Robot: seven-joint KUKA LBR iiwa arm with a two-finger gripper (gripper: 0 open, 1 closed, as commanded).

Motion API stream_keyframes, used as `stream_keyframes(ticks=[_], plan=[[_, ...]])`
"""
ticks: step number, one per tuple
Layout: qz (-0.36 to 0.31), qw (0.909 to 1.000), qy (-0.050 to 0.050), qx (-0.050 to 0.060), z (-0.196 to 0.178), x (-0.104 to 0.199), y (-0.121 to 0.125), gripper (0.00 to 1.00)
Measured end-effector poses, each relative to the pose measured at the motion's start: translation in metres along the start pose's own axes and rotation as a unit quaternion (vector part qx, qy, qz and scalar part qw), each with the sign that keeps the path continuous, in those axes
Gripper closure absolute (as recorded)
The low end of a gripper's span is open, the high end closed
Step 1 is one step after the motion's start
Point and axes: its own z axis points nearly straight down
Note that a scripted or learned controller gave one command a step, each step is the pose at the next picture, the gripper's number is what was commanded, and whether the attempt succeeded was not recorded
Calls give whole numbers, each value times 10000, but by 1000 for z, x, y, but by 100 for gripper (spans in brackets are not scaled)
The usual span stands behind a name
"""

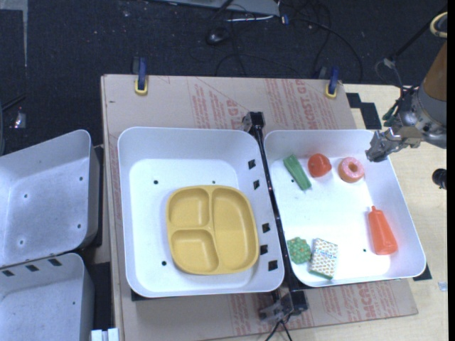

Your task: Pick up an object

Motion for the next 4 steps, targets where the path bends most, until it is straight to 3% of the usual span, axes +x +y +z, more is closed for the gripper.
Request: stream_keyframes(ticks=[1, 4], plan=[[-1, 10000, 5, 12, -20, 0, 1, 100], [-31, 10000, 27, 45, -11, 157, -23, 100]])
